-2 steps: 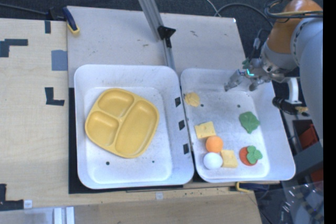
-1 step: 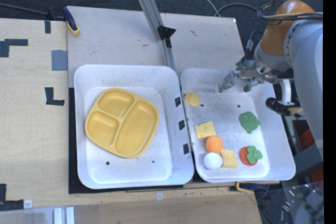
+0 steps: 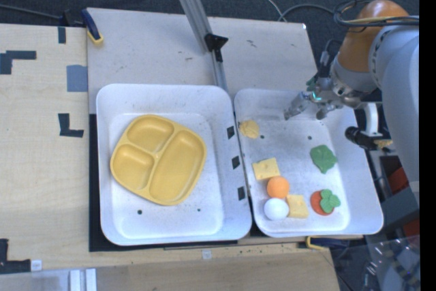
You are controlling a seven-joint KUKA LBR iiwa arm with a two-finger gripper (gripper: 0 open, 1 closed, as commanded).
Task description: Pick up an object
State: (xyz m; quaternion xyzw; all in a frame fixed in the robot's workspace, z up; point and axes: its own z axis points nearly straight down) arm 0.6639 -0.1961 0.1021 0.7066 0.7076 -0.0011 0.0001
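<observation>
Sitting untouched in the right bin, nearest the camera, are a white ball, orange ball, tomato and cheese pieces; beyond them a green leaf. Farther back, the end effector hovers spread and holding nothing, so picking appears not yet begun.

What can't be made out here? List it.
- Gripper, camera view: small and blurred, so whether it is open or shut can't be told.
- Arm, camera view: cut off by the right edge.
- White ball, camera view: too small to tell whether it touches the orange ball.
- Right bin, camera view: its right rim partly hidden by the arm.
</observation>
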